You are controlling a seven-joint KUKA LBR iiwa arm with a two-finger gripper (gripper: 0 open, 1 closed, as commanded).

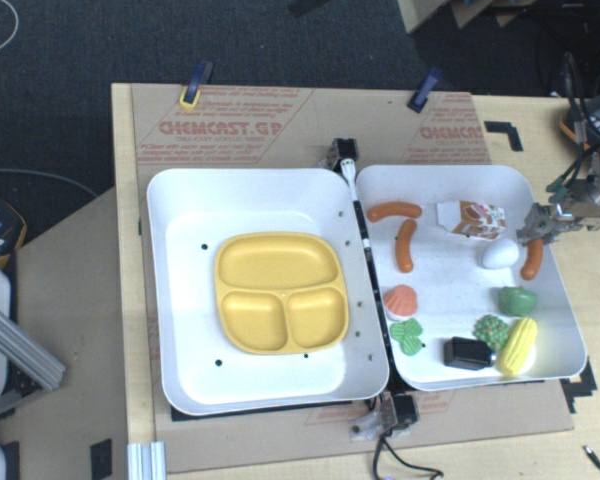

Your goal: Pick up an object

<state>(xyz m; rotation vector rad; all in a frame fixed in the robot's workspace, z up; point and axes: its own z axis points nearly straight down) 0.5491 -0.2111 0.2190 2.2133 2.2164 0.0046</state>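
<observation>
gripper (542, 226) at the right bin (550, 190) edge; cannot tell how wide, nothing seen held. just beside: white egg (499, 256), orange sausage (531, 259). risk: closing between them, nudging both, gripping neither.

Brown paper-faced board (280, 118) beneath the two white bins: repeated red print reading "CHEMCAST", followed by letters that look like "G P", above the left bin; the same red wording recurs, partly cut off, above the right bin. Finer red lines of print above it are too small to read.
</observation>
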